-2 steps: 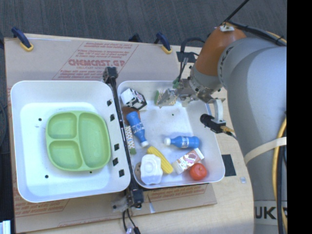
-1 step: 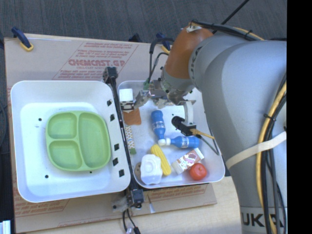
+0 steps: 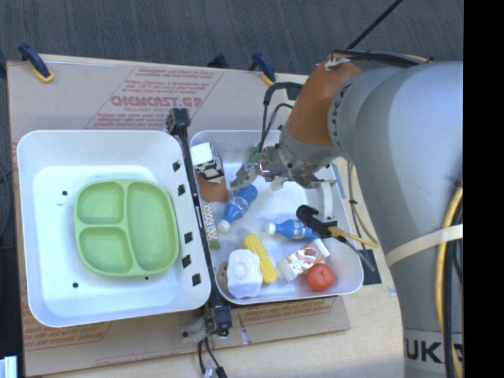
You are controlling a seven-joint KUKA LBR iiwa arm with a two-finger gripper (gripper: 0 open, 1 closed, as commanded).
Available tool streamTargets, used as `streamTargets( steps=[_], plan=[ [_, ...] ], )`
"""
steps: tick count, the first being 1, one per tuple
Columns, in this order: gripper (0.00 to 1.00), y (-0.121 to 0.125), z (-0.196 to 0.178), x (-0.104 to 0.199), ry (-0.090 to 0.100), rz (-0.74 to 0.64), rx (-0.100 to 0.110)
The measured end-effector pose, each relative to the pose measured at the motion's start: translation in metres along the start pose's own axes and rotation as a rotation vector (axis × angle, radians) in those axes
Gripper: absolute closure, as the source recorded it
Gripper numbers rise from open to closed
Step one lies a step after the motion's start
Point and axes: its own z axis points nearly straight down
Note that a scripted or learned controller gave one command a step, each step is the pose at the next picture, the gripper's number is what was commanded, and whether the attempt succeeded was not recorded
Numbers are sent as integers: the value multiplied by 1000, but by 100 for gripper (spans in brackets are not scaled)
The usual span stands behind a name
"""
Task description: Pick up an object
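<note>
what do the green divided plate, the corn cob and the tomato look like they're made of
Green divided plate: looks like moulded plastic, matte to satin, one even pale green with soft rounded compartment edges.
Corn cob: probably a plastic toy, uniform bright yellow with a slight sheen.
Tomato: likely plastic or rubber, flat saturated red; too small to tell more.

The right bin (image 3: 356, 278) is crowded. A blue bottle (image 3: 239, 204), a second blue bottle (image 3: 290, 229), a corn cob (image 3: 261, 257), a white jug (image 3: 242, 272) and a tomato (image 3: 320, 277) leave narrow gaps. Left of it, open floor rings the green divided plate (image 3: 126, 227).
</note>
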Motion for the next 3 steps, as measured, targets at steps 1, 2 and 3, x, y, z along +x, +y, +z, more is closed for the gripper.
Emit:
streamTargets(
  steps=[1, 2, 3],
  plan=[
    [100, 0, -10, 0, 0, -2, 1],
    [0, 0, -10, 0, 0, -2, 1],
    [0, -59, 1, 12, 0, 0, 0]
  ],
)
